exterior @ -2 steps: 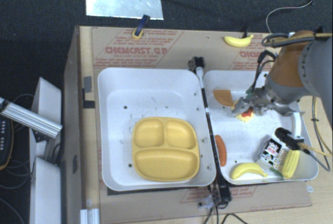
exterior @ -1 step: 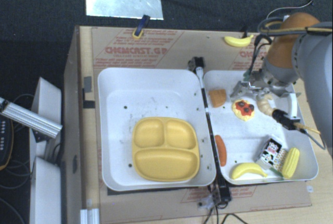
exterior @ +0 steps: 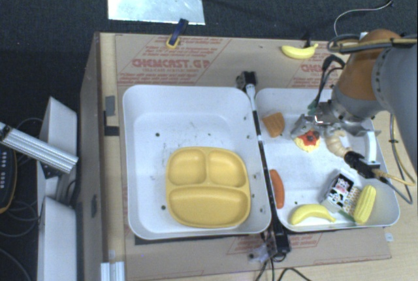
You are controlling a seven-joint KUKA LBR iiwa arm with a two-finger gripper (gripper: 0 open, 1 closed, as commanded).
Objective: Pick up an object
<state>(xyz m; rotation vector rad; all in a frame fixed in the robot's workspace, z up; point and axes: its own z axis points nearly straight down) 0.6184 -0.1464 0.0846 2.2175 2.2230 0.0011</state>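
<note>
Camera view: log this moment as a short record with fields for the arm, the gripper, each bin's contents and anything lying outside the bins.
arm: grey arm reaching in over the right bin
gripper: gripper low over a small yellow and red toy; grasp cannot be told
left bin: left bin holds a yellow divided plate
right bin: brown piece, red sausage, banana, corn cob, black and white box
outside bins: second banana on the board behind the right bin
</note>
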